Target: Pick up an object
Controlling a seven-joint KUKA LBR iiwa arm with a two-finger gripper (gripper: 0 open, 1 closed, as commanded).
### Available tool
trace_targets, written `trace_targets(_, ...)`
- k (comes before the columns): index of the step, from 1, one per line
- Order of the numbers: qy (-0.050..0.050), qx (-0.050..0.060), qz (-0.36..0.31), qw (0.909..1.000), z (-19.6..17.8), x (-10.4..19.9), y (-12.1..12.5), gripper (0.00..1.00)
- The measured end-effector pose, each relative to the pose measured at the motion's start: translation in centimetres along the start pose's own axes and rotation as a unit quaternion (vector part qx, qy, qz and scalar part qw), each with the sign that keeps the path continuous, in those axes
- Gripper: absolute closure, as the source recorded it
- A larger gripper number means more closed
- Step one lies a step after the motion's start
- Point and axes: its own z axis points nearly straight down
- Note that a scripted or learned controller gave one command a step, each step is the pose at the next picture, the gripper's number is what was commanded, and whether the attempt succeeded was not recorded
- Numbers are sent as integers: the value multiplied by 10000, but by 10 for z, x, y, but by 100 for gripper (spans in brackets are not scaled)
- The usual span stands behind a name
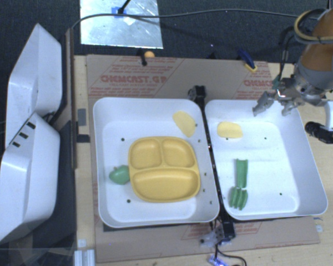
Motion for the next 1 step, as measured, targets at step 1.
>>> trace_targets(1,0,-4,-2,10000,47,8,-5,0)
